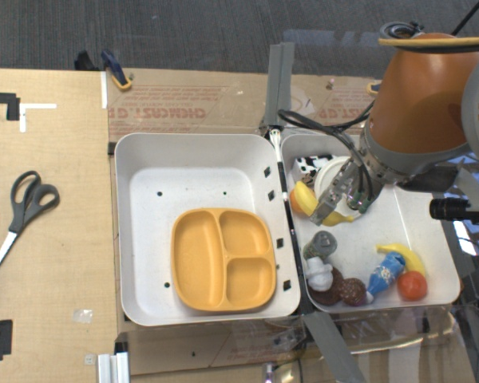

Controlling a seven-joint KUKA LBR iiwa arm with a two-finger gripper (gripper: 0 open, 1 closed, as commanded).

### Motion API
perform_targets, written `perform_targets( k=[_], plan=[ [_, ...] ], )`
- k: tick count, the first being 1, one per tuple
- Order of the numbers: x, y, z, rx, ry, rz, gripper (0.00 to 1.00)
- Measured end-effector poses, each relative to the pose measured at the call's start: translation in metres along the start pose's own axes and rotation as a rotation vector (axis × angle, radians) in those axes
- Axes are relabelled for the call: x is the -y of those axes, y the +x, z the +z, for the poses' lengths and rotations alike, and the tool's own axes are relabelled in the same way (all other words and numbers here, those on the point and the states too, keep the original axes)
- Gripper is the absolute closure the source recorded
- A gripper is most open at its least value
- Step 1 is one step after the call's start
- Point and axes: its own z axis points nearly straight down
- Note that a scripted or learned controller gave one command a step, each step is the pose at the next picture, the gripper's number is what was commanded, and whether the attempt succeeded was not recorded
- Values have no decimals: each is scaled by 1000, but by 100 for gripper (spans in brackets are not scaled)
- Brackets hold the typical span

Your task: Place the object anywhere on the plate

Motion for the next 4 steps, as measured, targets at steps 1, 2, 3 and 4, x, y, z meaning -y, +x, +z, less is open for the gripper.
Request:
perform_targets(
  k=[1,2,3,4],
  plan=[
    [-44,46,54,0,0,-103,100],
    [-81,85,11,3,-2,-189,100],
    [-81,85,11,3,-2,-188,0],
    [-16,56,-20,3,-2,-72,0]
  ],
)
